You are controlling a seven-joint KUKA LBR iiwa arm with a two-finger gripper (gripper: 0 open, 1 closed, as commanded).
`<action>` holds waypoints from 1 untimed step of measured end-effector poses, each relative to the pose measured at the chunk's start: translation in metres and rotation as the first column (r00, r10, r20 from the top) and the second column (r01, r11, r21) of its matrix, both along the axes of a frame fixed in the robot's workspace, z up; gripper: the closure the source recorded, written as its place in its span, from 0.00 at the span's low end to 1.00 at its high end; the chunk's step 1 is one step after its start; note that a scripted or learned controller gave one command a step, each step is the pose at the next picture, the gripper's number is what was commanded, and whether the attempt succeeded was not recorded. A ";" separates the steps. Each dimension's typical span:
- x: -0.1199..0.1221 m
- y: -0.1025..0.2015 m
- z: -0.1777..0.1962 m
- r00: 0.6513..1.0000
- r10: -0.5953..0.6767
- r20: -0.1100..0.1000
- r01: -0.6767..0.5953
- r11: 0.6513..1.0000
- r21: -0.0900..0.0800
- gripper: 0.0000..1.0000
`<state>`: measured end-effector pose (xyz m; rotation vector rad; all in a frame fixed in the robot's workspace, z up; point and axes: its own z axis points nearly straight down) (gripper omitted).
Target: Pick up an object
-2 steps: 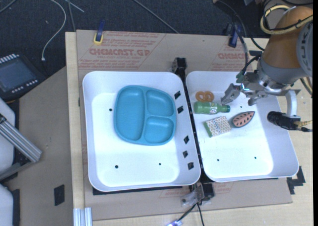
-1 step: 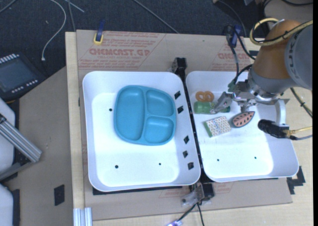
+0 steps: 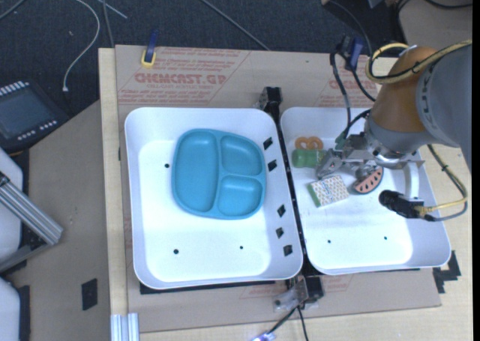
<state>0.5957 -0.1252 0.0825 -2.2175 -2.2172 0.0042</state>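
Two shallow white bins side by side on the bench. Landmark: the right bin. Inside it, toward its upper left corner, an orange pretzel-shaped piece touching a green object just below. Below those, a small green-and-white checkered packet lying flat. Right of the packet, a watermelon slice (red with dark seeds). Over the bin's upper middle, the end effector, lowered between the green object and the watermelon slice; whether released or clenched cannot be told, nothing seen between its fingers. Left of the right bin, the left bin with a blue divided plate.
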 end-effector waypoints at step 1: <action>0.002 0.000 0.014 1.000 -0.001 0.006 0.001 1.000 -0.001 1.00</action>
